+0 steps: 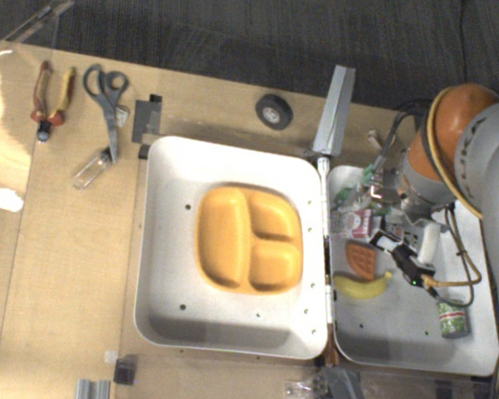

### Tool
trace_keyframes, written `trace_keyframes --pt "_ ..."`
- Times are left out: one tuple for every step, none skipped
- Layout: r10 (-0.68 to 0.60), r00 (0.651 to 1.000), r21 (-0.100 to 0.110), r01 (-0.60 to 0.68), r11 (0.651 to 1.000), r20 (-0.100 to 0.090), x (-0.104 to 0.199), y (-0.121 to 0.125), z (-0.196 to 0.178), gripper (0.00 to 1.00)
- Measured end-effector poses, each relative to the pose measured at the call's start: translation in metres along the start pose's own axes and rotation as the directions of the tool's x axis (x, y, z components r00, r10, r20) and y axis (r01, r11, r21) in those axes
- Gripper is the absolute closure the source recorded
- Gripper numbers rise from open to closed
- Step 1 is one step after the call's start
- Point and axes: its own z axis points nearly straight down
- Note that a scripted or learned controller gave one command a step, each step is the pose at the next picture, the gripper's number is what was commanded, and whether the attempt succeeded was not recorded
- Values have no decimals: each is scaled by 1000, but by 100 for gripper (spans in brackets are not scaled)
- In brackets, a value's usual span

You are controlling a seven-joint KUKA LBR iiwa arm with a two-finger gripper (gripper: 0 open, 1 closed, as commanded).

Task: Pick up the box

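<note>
Where tool [389, 222] hangs, box [356, 222] just left

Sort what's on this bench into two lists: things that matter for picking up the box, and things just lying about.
For the job:
- box, in the right bin
- gripper, low over that bin beside the box

Just lying about:
- banana, in the right bin
- small green-labelled bottle, in the right bin
- yellow divided tray, in the left bin
- scissors
- pliers
- tape roll

Yellow tray [249, 239], left bin [164, 310], banana [360, 287]
</note>
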Motion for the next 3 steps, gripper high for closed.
trace_keyframes --pt "-184 983 52 185 981 -20 -87 1 -63 0" --pt "-251 968 26 251 968 -15 -17 -39 -8 0" --pt "-300 954 38 301 953 -25 -9 -97 16 0"
